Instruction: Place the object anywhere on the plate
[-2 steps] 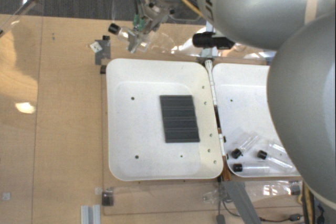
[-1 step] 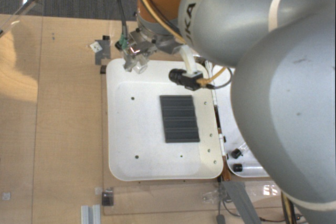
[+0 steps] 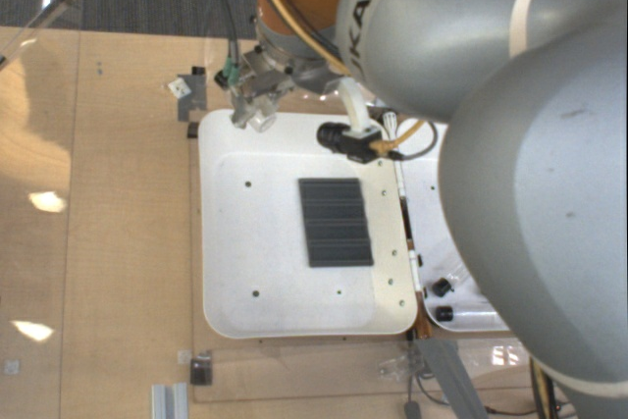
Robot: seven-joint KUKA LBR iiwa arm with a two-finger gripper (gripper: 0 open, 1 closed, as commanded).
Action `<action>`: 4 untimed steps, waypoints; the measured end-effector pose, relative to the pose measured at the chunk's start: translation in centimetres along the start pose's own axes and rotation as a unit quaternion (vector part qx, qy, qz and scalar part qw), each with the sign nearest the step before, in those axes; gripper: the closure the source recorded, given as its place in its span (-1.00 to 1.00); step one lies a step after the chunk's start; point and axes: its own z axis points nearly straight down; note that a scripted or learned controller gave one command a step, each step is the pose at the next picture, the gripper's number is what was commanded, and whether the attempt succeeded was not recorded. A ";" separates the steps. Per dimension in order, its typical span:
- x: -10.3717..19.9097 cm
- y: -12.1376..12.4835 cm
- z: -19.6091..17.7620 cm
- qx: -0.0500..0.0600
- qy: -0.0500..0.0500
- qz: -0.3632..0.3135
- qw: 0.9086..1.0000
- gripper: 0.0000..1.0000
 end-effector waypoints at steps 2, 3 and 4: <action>-0.4 1.3 2.4 0.001 0.001 0.095 0.995 1.00; -1.2 0.6 4.8 0.003 -0.001 0.475 0.880 1.00; -1.2 0.6 4.8 0.003 -0.001 0.475 0.880 -1.00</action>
